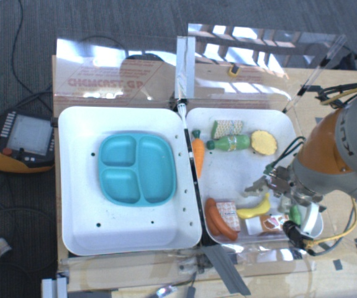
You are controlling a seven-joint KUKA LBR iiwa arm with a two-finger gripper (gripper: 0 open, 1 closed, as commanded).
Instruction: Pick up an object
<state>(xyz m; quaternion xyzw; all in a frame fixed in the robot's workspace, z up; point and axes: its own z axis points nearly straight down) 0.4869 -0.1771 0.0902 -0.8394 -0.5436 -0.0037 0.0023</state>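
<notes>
Grey-and-orange arm [333,151] enters from the right edge, its gripper [271,188] low in the right bin [228,166], directly above a yellow banana [256,210] at lower centre-right; finger state cannot be told. Nearby lie a red sausage [218,221], a carrot [198,155] against the left wall, and a green bottle [231,143]. Left bin [79,166] holds a teal divided plate [136,169].
</notes>
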